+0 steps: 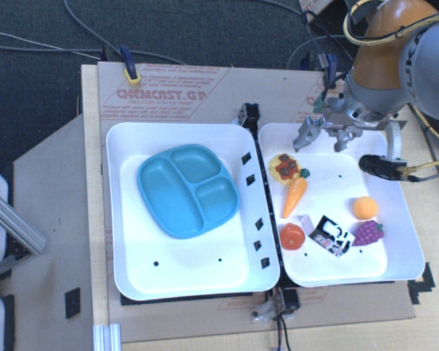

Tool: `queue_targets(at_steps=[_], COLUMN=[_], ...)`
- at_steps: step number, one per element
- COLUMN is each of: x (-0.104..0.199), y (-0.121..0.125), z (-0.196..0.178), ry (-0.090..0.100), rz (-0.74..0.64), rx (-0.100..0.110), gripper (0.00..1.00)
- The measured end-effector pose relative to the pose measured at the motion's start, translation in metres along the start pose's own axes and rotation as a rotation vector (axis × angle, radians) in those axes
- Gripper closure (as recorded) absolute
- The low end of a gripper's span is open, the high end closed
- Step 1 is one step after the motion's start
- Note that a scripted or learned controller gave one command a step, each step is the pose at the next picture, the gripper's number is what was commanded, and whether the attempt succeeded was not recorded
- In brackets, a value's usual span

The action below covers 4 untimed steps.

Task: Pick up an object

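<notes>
My gripper [324, 136] hangs over the back edge of the right bin [402, 265], its two grey fingers [305, 134] spread open with nothing between them. Several toy foods lie in that bin below it. A small red and yellow pizza-like piece [285, 167] sits closest, just in front and to the left of the gripper. An orange carrot [294, 194] lies beside it. Nearer the front are a red tomato [292, 236], a black and white block [330, 235], purple grapes [367, 232] and an orange ball [365, 208].
The left bin [132, 269] holds a blue divided plate [189, 189]. A black divider with clips [260, 196] runs between the bins. A cardboard sheet [161, 93] lies behind them, with cables on the floor beyond.
</notes>
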State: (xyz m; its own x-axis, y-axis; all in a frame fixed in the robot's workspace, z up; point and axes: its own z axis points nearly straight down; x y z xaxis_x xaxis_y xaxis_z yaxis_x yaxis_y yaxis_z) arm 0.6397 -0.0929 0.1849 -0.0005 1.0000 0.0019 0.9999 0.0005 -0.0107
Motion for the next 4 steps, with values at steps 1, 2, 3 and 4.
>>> queue_targets(at_steps=[1, 2, 3, 4], x=[-0.009, -0.006, -0.004, -0.004], y=[0.003, 0.006, 0.011, 0.007], z=[0.059, 0.098, 0.081, 0.020], ry=[0.000, 0.006, 0.006, -0.002], rz=[0.001, 0.000, -0.004, -0.001], rx=[0.001, -0.010, -0.024, -0.013], gripper=[0.00, 0.00, 1.00, 1.00])
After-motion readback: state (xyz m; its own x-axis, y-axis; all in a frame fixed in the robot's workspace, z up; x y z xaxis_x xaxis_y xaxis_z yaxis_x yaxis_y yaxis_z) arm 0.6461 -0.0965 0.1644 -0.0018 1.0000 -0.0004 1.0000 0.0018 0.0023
